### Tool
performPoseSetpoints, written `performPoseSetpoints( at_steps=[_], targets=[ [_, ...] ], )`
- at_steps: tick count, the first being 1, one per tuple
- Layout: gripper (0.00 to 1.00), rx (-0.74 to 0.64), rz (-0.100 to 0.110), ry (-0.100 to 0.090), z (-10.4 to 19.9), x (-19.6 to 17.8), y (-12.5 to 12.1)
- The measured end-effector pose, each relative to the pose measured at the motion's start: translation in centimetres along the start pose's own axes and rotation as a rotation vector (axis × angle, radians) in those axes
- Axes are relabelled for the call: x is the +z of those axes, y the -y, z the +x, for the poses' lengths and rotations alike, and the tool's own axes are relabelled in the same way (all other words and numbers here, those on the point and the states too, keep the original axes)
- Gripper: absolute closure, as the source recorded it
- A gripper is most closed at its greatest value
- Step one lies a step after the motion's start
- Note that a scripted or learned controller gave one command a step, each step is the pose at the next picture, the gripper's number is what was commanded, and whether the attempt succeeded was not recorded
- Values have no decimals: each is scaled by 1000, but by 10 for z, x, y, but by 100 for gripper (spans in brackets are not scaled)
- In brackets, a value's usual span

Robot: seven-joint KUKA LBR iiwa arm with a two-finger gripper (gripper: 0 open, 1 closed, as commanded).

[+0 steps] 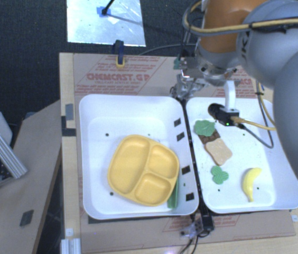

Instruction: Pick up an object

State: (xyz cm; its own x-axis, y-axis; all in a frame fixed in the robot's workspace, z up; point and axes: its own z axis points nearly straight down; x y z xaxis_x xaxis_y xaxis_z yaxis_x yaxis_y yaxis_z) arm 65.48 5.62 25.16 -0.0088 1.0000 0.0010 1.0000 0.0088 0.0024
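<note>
The right bin (276,194) holds a green leaf piece (205,127) lying on a small brown piece (211,138). A tan bread slice (219,152), a green broccoli piece (219,174) and a yellow banana (251,183) lie nearer the front. In the left bin (93,142) sits a yellow divided plate (143,169), with a green piece (173,194) poking out from under its right edge. My gripper (182,90) hangs over the back end of the wall between the two bins, above and left of the leaf piece. Nothing is seen in its grasp.
A black module with a green light (221,113) and yellow cables (254,125) hang over the back of the right bin. The grey arm covers the right side. A blue clamp (119,51) stands at the bench's back edge, with a shiny sheet (104,15) behind it.
</note>
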Motion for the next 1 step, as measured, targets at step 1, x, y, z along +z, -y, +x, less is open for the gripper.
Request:
performPoseSetpoints(
  at_steps=[1],
  targets=[
    [100, 0, 1, 0, 50, 27, -8]
  ],
)
